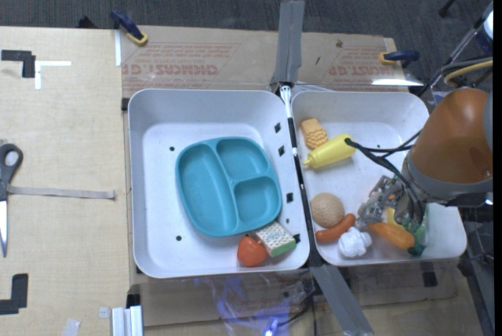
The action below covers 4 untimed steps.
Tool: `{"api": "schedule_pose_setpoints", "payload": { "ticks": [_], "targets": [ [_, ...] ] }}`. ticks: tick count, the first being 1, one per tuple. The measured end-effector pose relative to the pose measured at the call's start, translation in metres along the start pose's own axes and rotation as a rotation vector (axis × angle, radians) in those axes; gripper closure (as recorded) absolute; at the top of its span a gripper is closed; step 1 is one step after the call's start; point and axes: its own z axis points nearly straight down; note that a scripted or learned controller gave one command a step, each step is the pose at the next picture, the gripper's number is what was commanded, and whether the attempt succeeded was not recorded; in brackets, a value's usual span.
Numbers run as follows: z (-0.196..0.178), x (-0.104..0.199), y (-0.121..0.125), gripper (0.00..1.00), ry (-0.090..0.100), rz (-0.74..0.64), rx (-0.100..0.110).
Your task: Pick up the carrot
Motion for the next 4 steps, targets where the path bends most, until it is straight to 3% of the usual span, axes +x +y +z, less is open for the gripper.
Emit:
{"api": "schedule_pose_setpoints", "payload": {
  "ticks": [1,2,3,4],
  "targets": [
    [-0.089,0.046,0.081,1.00,0.008,0.231,0.003],
    [-0.089,0.046,0.081,0.00,0.008,0.232,0.003],
    [0.011,0.008,0.006,0.00,0.009,0.163,0.003],
    [0.002,0.006,0.007,1.00,0.005,0.161,0.002]
  ]
}}
